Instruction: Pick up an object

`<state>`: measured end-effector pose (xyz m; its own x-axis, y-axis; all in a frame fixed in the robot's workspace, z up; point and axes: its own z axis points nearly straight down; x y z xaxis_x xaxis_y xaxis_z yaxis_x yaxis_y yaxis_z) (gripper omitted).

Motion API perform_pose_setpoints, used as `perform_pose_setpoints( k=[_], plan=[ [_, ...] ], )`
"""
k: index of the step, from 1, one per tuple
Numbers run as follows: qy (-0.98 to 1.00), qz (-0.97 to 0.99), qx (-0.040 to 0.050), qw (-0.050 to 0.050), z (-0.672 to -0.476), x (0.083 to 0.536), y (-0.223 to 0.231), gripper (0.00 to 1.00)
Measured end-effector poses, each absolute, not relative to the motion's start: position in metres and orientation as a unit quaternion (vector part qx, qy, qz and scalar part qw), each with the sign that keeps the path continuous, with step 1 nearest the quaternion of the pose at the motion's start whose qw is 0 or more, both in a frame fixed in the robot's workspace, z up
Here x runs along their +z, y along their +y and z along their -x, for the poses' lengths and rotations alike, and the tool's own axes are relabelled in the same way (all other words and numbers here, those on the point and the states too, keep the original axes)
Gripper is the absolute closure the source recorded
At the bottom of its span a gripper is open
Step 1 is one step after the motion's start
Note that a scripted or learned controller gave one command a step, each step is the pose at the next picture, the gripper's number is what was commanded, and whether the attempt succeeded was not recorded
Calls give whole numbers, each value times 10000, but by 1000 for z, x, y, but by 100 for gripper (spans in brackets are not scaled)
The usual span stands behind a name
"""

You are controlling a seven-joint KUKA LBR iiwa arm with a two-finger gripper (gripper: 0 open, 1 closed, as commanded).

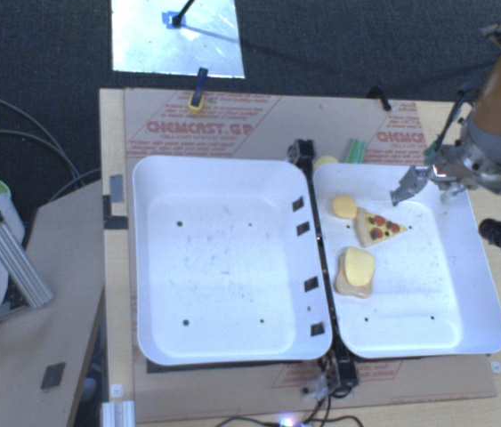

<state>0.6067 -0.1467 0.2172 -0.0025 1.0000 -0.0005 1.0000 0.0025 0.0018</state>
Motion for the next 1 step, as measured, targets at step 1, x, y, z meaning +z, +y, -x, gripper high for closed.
perform_pose_setpoints(
  k=[1],
  plan=[
    [7097,-7045,18,37,-625,80,-128,0]
  ],
)
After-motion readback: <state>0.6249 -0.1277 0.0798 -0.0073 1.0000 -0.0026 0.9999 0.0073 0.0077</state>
